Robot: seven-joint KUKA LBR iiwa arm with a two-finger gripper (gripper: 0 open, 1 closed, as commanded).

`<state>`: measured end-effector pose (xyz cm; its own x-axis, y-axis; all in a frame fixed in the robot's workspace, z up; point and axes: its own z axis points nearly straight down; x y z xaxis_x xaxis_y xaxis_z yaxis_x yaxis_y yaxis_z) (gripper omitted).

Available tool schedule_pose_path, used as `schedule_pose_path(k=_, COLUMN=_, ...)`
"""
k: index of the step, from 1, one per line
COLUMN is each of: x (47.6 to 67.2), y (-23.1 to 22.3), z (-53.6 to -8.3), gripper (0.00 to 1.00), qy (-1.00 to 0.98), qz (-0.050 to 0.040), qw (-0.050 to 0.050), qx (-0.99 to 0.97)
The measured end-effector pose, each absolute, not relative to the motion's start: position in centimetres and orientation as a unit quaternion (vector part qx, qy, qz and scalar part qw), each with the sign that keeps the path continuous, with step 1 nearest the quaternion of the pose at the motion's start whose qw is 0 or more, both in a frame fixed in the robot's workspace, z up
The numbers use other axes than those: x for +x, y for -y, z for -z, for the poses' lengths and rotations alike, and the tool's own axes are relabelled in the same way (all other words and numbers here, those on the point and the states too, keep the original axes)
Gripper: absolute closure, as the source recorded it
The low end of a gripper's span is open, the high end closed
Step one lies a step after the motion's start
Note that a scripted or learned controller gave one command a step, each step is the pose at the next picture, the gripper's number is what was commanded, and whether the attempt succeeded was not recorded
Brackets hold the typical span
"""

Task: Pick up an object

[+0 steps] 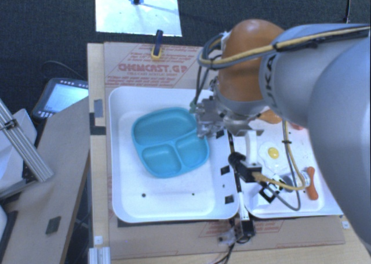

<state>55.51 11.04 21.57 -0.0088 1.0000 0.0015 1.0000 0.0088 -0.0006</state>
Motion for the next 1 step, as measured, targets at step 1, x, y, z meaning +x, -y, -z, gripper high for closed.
schedule_pose_path(k=1, x=55.57, y=-10.76, z=-21.61, gripper=0.00, qy=0.708, qz=0.0003, qw=0.000, qx=-0.706)
